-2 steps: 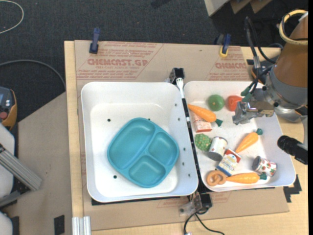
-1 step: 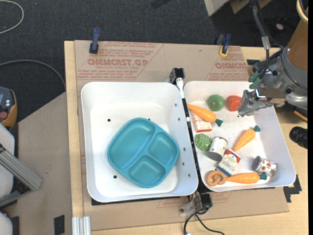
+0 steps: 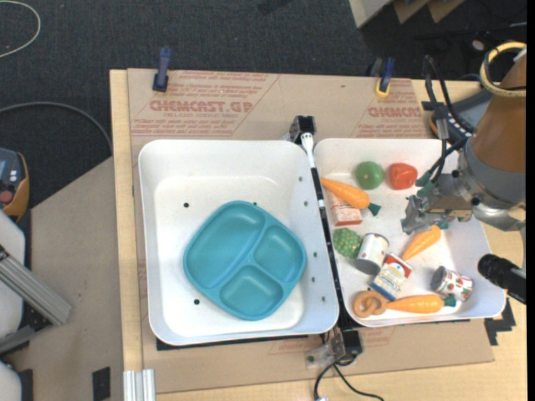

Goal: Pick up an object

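Jaws (image 3: 415, 216) hover by the carrot (image 3: 422, 241); their gap looks unclear.

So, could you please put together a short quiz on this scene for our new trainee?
1. True or false: the blue tray lies in the right bin.
2. Which thing lies nearest below the gripper? A. the green ball B. a carrot C. the donut
3. Fill in: the carrot near the divider lies in the ____ bin.

Key
1. False: it lies in the left bin.
2. B: that carrot sits just under the gripper; the view does not show it held.
3. right
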`<state>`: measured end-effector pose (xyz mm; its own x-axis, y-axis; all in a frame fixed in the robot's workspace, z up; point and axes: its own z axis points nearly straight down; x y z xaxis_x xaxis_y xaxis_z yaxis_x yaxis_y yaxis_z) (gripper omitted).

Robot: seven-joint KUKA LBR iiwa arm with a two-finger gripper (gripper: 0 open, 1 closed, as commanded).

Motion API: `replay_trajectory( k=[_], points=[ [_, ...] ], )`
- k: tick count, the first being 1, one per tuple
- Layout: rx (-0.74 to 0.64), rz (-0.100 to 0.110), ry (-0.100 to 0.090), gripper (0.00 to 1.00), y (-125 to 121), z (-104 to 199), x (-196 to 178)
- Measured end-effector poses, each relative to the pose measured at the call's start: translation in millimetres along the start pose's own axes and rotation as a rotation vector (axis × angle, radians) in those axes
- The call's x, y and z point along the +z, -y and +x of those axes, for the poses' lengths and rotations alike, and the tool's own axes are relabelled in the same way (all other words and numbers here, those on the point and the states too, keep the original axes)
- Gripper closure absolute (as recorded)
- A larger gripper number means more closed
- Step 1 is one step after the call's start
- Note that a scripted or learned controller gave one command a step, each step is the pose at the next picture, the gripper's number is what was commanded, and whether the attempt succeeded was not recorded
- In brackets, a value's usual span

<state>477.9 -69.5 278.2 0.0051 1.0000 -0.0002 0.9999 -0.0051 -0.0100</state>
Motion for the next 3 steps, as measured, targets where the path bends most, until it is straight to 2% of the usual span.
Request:
replay_trajectory(
  k=[1, 2, 3],
  points=[
    [-0.014, -0.022, -0.002, 1.0, -13, 72, -93],
    [-0.012, -0.019, -0.003, 1.0, 0, 123, -154],
    [-0.006, -0.015, 0.0, 1.0, 0, 120, -161]
  ],
)
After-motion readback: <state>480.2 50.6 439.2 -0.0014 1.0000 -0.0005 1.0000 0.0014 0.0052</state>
